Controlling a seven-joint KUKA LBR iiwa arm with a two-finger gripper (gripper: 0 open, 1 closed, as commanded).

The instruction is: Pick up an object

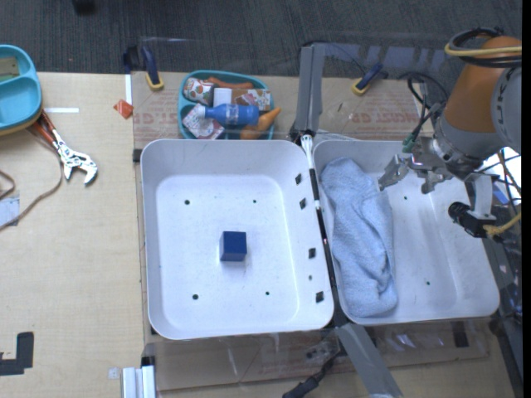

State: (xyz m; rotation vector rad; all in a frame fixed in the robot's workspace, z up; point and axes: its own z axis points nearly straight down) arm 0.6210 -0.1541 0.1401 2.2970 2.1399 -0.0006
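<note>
One blue cube [234, 245] sits in the left bin [166, 305]. Right of it, the gripper [410, 178] hangs released beside a grey towel [358, 239].

A small dark blue cube [234, 245] sits flat on the floor of the left white bin [166, 305], slightly below the bin's centre and well apart from every wall. In the right white bin [448, 264], a pale blue-grey towel [358, 235] lies crumpled in a long heap along the left side, running from the far wall toward the near wall.
</note>
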